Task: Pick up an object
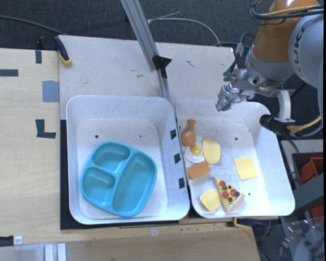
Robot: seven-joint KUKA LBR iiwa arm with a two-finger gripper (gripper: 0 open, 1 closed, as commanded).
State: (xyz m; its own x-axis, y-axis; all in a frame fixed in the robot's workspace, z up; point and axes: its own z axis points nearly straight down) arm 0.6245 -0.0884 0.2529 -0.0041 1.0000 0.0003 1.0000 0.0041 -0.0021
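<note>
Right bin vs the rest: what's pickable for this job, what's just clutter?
Job:
gripper, above right bin far rim
drumstick
fried egg
yellow oval piece
orange block
yellow square
pizza slice
yellow piece

Lying about:
blue divided plate in left bin
metal pole

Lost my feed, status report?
Pincer above right bin's far rim, nothing seen held. Toy food untouched, drumstick nearest. Nothing in the way.

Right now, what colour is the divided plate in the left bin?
Light blue. The divided plate shows clearly in the camera view, lying in the white left bin.
</note>
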